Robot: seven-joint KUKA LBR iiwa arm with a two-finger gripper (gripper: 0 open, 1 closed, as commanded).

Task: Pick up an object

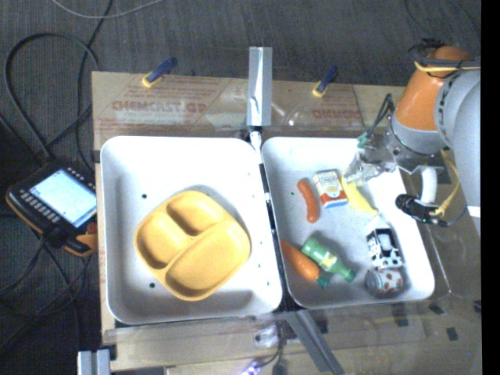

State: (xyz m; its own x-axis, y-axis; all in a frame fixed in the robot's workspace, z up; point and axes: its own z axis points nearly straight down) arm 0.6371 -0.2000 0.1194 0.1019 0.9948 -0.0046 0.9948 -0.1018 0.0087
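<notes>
Camera view puts the gripper [361, 165] low over the right bin [422, 244], hovering at the yellow piece [360, 197] just beside the small carton [330, 188]; can't tell how the jaws stand, too blurry and small there. That yellow piece looks like a light plastic toy, probably stiff and a bit slick, so I'd pinch it across its narrow width. Out from the carton: sausage [309, 200] right next to it, carrot [301, 262] and green bottle [327, 260] below, cow-print box [383, 248] off by the bin's far side.
</notes>
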